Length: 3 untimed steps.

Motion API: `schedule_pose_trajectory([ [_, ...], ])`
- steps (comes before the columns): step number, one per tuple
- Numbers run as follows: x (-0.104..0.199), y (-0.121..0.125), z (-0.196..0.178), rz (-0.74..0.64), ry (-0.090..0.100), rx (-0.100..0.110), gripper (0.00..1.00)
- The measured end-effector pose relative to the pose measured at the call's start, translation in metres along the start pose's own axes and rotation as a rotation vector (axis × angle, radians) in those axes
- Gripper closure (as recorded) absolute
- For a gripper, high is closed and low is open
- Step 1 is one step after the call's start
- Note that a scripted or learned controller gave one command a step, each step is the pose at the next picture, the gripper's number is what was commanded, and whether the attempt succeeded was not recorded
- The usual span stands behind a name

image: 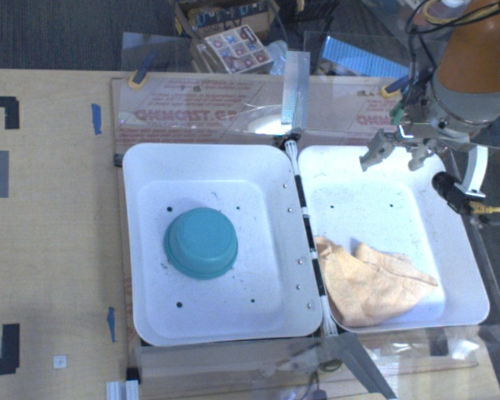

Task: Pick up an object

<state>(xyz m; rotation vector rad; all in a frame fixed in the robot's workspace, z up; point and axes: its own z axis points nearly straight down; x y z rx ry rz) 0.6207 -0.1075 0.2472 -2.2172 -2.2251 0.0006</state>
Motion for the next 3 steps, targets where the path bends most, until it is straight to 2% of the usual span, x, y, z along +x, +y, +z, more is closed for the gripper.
schedule_pose_trajectory([
  [1,-0.004,-0.029,0.051,0.223,0.001,0.003,0.0],
  [2,-0.046,-0.074,0.109,0.026,0.001,0.001,0.0],
  [3,-0.01,-0.12,0.015,0.162,-0.001,-0.002,0.0],
])
